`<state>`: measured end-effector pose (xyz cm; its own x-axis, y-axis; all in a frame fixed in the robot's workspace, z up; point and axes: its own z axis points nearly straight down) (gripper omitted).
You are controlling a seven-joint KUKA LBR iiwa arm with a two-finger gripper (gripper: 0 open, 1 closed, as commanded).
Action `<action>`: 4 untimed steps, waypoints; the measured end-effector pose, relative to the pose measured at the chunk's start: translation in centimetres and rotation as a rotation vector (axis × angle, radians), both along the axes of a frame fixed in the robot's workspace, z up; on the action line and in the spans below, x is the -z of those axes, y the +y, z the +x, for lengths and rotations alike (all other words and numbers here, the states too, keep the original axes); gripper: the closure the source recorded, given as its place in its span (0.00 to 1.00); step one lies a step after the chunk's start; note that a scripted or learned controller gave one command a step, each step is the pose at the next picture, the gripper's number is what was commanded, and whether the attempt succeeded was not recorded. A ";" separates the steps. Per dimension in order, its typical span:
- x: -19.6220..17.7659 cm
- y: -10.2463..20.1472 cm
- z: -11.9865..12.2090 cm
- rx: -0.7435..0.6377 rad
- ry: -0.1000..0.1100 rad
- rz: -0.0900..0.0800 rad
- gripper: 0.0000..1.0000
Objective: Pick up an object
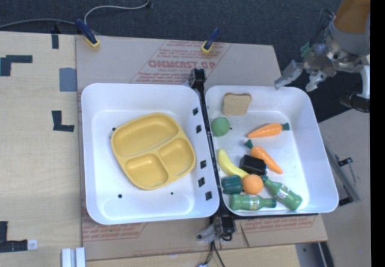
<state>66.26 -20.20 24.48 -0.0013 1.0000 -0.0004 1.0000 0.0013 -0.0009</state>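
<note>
Gripper (299,77) hangs open and empty beyond the right bin (316,116) (arm cropped at the frame's edge).

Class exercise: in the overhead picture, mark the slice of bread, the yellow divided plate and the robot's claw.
slice of bread (236,103): camera view, centre of its face.
yellow divided plate (144,131): camera view, floor of its largest compartment.
claw (298,78): camera view, midway between its spread fingertips.

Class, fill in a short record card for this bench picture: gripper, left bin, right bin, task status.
gripper: open, above the right bin's far right corner, holding nothing
left bin: yellow divided tray
right bin: bread slice, green ball, two carrots, banana, orange, two green bottles, black block
task status: nothing picked yet
</note>
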 end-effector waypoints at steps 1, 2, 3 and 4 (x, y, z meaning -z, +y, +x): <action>9.3 2.2 -8.7 0.000 0.003 0.001 0.00; 15.8 3.8 -5.4 0.000 -0.003 -0.001 0.00; 14.9 3.7 -5.4 0.000 -0.006 -0.004 1.00; 6.1 12.7 -7.0 -0.001 0.000 0.001 1.00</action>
